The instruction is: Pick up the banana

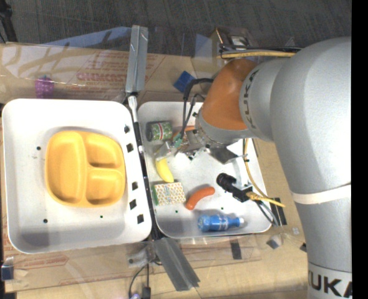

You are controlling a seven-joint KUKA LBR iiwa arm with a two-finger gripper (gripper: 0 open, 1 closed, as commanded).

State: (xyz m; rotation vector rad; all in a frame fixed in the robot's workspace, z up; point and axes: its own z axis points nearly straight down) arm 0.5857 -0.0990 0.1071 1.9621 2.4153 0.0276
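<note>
My bench (65, 64), with what rests straight on it.

I see a tan, cardboard-like bench top carrying two shallow white bins side by side: the left bin (22, 229) and the right bin (259, 226), their inner rims touching. A grey divider bar (136, 61) runs between them at the far side, and a small purple object (44, 85) sits beyond the left bin.

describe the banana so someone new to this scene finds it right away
Of the two white bins, take the right bin, the one the arm reaches into. Along its left side, below the green can and above the patterned packet, lies the banana. It is the sole yellow thing in that bin, small and curved, unlike the orange-red sausage and the blue bottle lower down.
</note>
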